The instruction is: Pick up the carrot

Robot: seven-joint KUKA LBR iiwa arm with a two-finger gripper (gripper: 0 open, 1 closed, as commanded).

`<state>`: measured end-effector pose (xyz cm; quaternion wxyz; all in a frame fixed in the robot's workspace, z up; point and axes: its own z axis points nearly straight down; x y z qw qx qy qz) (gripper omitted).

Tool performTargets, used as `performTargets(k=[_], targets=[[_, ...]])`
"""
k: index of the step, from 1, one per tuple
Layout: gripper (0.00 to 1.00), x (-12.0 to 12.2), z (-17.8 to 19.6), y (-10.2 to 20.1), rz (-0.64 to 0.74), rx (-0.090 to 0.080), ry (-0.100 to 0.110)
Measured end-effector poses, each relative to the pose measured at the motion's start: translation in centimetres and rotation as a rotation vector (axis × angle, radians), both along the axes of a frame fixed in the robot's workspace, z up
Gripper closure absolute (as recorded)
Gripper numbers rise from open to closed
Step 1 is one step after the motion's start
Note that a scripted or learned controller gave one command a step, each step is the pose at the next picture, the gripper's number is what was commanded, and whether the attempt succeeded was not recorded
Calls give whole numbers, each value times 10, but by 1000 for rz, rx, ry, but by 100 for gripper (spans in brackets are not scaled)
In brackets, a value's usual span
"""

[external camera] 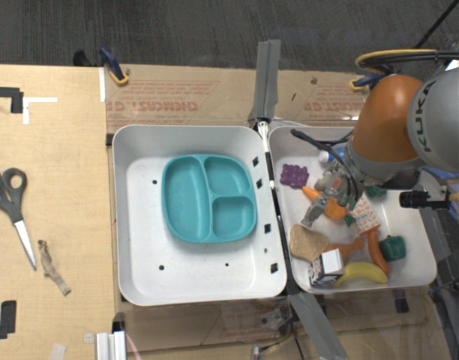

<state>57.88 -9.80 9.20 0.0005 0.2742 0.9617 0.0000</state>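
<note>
The carrot (322, 200), short and orange with a pointed tip toward the left, lies in the right bin (417, 280) near its middle. My gripper (331, 199) hangs straight over the carrot, reaching down from the grey arm with the orange band (387, 118). The gripper body covers the carrot's right end. A metal part of the gripper slants down to the left of the carrot, toward the bread slice.
The right bin also holds purple grapes (294, 175), a bread slice (307, 242), a white box (328, 265), a banana (364, 274), a long orange-red piece (376, 250), a green toy (394, 247) and a printed card (363, 217). The left bin (139, 268) holds a teal divided plate (210, 198). Scissors (13, 201) lie at far left.
</note>
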Motion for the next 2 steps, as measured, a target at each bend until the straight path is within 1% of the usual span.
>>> performTargets(k=[1,2], targets=[[100,1,9,0,3,-1,-1],[100,-30,100,60,-126,0,-1]])
